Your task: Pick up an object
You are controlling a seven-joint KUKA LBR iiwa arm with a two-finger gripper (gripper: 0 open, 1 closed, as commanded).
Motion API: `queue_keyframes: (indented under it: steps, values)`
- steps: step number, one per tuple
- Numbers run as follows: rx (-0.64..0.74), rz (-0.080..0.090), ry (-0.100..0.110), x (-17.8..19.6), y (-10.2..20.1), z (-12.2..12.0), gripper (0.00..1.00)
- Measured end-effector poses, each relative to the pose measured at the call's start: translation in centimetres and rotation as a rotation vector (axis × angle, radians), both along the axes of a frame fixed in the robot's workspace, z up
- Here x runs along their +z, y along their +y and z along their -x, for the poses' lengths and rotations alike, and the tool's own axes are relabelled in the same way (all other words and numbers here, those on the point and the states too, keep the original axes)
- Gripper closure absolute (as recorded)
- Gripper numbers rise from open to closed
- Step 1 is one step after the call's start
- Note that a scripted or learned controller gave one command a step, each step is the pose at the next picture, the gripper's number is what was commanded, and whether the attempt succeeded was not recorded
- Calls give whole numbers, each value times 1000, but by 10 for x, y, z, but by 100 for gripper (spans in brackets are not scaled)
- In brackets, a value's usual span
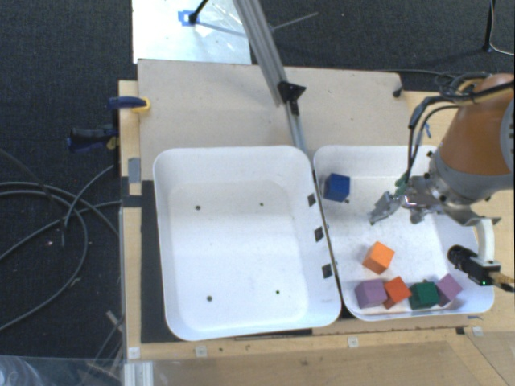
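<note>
The right bin [354, 163] holds several small blocks. A blue cube [336, 187] sits near its upper left corner. An orange cube [379, 256] lies in the middle. Along the bin's front edge sit a purple block [371, 293], a red-orange block [396, 290], a green block [424, 295] and another purple block [448, 286]. My gripper [397, 212] hangs over the right bin, above and right of the orange cube and right of the blue cube. Its fingers are open with nothing between them.
The left bin [173, 175] lies beside the right one, with a shared wall carrying black tabs [319, 233]. A grey pole [265, 39] slants in from the top down to the bins' junction. A black fitting [471, 264] overhangs the right bin's right rim.
</note>
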State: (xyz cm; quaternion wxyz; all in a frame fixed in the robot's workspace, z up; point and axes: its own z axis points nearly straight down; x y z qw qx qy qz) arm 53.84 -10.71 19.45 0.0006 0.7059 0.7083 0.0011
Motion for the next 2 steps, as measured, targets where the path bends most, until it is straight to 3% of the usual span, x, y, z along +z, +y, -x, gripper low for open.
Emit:
queue_keyframes:
  steps: [1,2]
  values:
    - [-4,-1,10,-97,-10,41,0]
    - [1,1,-1,-83,-10,37,100]
